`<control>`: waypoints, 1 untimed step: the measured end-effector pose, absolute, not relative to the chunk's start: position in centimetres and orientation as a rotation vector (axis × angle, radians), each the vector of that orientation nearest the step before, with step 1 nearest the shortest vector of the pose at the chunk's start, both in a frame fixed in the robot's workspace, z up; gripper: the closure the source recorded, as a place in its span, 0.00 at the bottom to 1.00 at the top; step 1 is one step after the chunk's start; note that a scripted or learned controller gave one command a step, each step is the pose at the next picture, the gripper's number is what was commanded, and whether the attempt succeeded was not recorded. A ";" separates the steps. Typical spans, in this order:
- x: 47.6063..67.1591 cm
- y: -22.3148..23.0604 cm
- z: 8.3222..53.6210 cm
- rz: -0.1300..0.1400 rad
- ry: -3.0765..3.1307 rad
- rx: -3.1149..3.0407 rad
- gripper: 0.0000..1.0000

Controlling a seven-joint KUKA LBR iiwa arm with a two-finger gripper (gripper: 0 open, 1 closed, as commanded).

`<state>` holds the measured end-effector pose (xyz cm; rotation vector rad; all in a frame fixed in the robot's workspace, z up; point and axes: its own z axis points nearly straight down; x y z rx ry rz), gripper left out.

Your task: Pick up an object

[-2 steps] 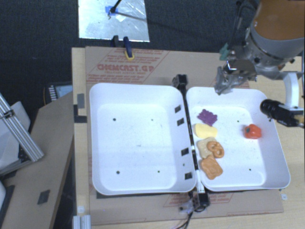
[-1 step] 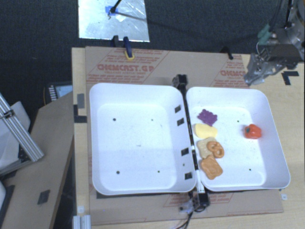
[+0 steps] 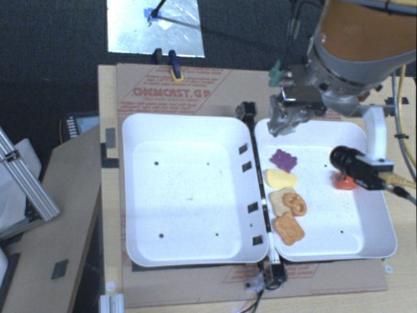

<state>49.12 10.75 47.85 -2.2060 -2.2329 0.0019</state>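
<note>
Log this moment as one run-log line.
gripper: above right bin far-left corner | holding: nothing visible | nearest: purple piece | left bin: untouched

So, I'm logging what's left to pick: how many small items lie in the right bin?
5: purple piece, yellow piece, pretzel and tan piece along the left wall of the right bin; orange piece partly hidden right.

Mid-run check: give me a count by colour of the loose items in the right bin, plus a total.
In the right bin:
Purple: 1, purple piece
Yellow: 1, yellow piece
Tan or brown: 3, pale slice, pretzel, brown piece
Orange-red: 1, orange-red piece, partly hidden by a black part
Total: 6
</note>
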 end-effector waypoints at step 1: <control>55.8 16.6 37.7 0.010 -2.227 -2.210 1.00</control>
